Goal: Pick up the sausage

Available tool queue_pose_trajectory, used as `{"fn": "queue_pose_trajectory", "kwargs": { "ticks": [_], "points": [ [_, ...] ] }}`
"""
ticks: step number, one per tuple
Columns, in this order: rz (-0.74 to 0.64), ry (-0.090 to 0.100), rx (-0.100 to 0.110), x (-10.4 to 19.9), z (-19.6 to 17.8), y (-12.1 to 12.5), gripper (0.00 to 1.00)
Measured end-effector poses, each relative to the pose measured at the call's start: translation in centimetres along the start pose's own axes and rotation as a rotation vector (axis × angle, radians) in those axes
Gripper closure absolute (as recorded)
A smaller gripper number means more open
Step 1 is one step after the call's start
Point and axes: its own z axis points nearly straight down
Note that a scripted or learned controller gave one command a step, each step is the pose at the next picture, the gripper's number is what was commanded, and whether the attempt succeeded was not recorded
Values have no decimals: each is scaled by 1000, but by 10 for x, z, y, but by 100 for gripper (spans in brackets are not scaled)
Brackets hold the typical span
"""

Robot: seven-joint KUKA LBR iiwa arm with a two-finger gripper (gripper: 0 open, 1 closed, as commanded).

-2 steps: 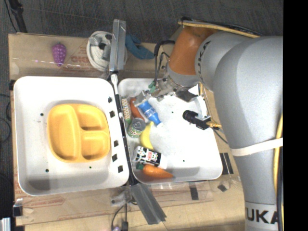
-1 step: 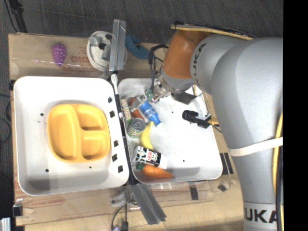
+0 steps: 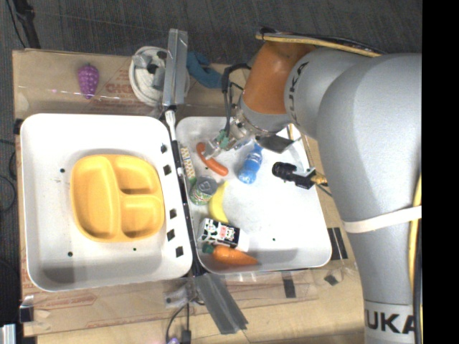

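Brown bench on dark carpet, 2 white bins side by side on top. Landmark for everything: blue bottle, lying tilted in the right bin. Just left of the bottle in the view, sausage, red-orange, flat on the bin floor, slanting. Up-left of the bottle, gripper, poised right over the sausage's upper end, close to it or touching, too small to call. Gripper opening: cannot tell from this angle. Same for any hold on the sausage. Down-left of the bottle, round tin, and just below that a yellow fruit. Further down from the bottle, black-and-white carton and carrot, close to the bin's near wall. Far left of the bottle, left bin with yellow divided tray inside. Up and far left of the bottle, purple grapes out on the bench.
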Motion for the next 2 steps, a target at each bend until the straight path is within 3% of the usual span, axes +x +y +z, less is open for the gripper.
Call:
{"fn": "queue_pose_trajectory", "kwargs": {
  "ticks": [1, 2],
  "points": [
    [443, 7, 9, -11, 17, -1, 100],
    [693, 6, 11, 6, 17, 8, 100]
  ]
}}
